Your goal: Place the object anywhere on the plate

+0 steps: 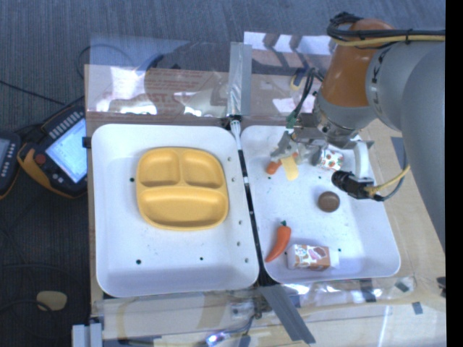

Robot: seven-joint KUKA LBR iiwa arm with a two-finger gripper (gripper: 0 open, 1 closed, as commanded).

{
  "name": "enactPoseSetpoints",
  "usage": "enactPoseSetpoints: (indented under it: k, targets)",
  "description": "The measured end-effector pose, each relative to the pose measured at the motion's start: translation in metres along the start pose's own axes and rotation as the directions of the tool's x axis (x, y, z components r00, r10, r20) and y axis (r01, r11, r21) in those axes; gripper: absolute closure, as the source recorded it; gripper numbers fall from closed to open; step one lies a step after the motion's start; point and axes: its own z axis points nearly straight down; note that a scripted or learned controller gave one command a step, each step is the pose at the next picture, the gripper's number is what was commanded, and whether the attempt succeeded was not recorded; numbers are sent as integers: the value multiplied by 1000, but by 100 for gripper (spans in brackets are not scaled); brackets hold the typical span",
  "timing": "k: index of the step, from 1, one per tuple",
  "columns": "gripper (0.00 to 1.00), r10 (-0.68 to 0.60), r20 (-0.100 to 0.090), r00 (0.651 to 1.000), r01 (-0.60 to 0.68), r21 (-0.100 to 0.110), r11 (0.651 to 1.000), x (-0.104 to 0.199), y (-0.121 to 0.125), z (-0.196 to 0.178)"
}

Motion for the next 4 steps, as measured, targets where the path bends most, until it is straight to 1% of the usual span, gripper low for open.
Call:
enactPoseSetpoints:
  k: [1, 2, 3, 4]
  targets:
    - [100, -2, 2, 1000, 2, 2, 1000, 80, -5, -7]
    - [100, -2, 3, 1000, 2, 2, 1000, 138, -1, 1]
    - [100, 1, 7, 1000, -1, 1, 1000, 181, -7, 60]
    - [0, 1, 6, 1000, -1, 2, 1000, 181, -7, 60]
